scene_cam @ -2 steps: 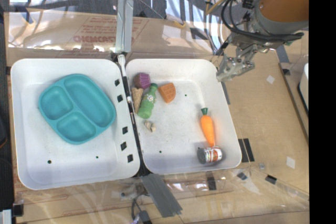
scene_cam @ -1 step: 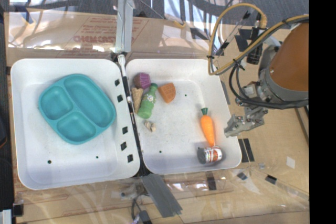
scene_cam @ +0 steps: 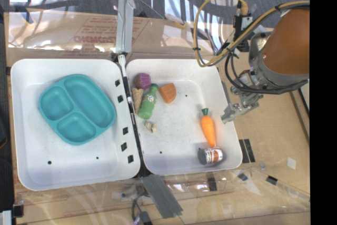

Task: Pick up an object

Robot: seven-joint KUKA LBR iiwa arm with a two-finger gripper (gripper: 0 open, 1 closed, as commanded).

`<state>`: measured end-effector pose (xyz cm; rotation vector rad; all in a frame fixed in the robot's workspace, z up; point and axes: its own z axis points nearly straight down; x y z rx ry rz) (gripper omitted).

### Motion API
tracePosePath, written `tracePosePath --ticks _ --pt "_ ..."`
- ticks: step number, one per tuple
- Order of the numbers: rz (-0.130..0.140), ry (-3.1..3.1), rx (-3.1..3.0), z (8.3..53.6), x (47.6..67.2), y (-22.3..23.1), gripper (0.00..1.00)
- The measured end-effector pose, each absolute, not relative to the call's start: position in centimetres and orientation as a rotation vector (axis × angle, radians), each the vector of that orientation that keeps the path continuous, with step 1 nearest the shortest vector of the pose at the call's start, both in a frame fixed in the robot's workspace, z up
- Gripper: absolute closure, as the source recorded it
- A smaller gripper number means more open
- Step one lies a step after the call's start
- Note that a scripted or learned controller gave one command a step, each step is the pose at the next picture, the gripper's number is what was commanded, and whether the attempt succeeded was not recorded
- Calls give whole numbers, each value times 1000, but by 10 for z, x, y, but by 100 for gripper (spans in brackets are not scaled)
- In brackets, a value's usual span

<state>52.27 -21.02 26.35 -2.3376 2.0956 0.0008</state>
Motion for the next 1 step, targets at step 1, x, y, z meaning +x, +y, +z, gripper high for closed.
tracePosePath --ticks 1 --pt "0 1972 -2444 263 524 -203 100"
